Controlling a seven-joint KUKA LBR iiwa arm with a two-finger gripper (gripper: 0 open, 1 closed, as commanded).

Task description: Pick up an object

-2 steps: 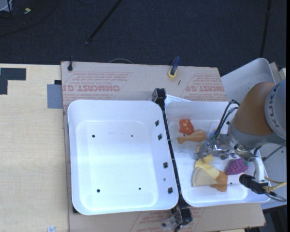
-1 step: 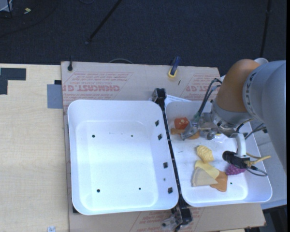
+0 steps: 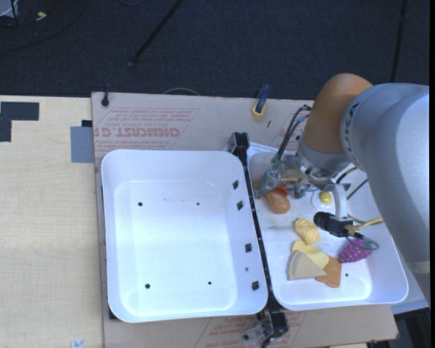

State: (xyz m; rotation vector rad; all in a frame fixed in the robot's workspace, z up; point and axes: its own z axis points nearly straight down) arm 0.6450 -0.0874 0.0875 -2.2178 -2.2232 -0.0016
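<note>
Arm (image 3: pixel 391 158) reaches over right bin (image 3: pixel 388 288). Gripper (image 3: pixel 281 178) low at that bin's far-left corner, fingers' spread cannot tell. Orange-brown object (image 3: pixel 278 202) lies just below gripper, touching or nearly; long axis slants toward bin's centre.

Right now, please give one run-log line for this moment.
gripper: low in right bin | at: orange item | grasp: unclear | left bin

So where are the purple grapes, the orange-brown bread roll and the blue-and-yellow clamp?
Purple toy grape bunch (image 3: pixel 354 251): camera view, bunch's middle.
Orange-brown bread roll (image 3: pixel 278 203): camera view, its top.
Blue-and-yellow clamp (image 3: pixel 260 101): camera view, its handle.
</note>
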